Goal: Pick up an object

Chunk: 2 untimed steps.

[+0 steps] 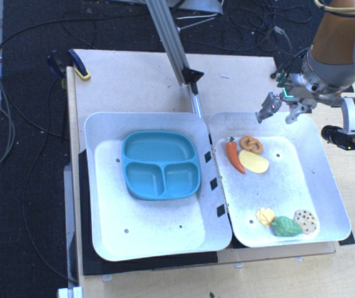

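Observation:
In the right bin [317,166] lie an orange carrot [234,157], a brown pretzel [251,144] and a pale yellow potato-like piece [254,162], close together near the bin's far left. A small yellow piece [265,216], a green broccoli [285,226] and a chocolate-chip cookie [305,221] sit along its near edge. My gripper [282,112] hangs open above the far edge of that bin, with nothing between its fingers. It is up and to the right of the pretzel.
The left bin [103,197] holds a blue divided tray [161,164]. A slanted metal pole [171,39] reaches down to the seam between the bins. Cables lie on the dark floor beyond the bench. A yellow-tipped tool [78,67] lies at the bench's far left corner.

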### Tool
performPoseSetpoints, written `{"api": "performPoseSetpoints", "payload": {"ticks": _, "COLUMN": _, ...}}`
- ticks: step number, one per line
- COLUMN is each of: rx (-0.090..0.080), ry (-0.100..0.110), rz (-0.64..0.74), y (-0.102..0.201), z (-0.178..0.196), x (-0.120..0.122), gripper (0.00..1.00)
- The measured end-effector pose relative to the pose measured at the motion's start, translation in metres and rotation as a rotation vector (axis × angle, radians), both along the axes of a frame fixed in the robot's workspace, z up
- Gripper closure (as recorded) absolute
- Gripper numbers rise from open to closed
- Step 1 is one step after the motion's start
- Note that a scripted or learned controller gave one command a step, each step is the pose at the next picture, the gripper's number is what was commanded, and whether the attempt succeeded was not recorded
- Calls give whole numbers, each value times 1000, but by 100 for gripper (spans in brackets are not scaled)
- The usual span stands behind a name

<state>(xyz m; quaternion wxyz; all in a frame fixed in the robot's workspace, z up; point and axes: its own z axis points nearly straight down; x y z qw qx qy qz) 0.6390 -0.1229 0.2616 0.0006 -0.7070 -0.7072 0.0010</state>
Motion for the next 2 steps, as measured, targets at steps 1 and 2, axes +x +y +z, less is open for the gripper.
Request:
{"api": "performPoseSetpoints", "payload": {"ticks": 1, "rx": 0, "ry": -3, "rz": 0, "y": 0, "z": 1, "x": 1, "gripper": 0}}
{"api": "performPoseSetpoints", "payload": {"ticks": 2, "rx": 0, "ry": 2, "rz": -2, "y": -6, "z": -46, "x": -5, "gripper": 0}}
